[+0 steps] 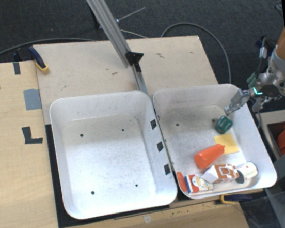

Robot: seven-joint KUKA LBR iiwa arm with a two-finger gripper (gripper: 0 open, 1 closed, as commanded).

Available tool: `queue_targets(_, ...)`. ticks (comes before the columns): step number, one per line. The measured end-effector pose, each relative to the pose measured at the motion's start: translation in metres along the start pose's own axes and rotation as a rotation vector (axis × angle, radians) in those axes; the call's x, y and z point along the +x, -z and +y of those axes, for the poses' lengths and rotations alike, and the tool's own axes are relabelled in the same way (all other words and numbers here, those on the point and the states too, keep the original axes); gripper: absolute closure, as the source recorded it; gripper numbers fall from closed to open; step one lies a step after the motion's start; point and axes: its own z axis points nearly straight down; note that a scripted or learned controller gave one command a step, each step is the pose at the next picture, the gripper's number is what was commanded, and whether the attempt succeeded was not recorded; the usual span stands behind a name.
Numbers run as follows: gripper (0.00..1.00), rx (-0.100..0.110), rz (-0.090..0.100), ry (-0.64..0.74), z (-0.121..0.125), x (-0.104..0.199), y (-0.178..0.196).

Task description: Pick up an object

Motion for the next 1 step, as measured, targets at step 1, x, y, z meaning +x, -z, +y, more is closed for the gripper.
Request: queue_targets(1, 0.00, -0.004, -0.001, 0.002, 0.0007, 0.0001, 0.0019)
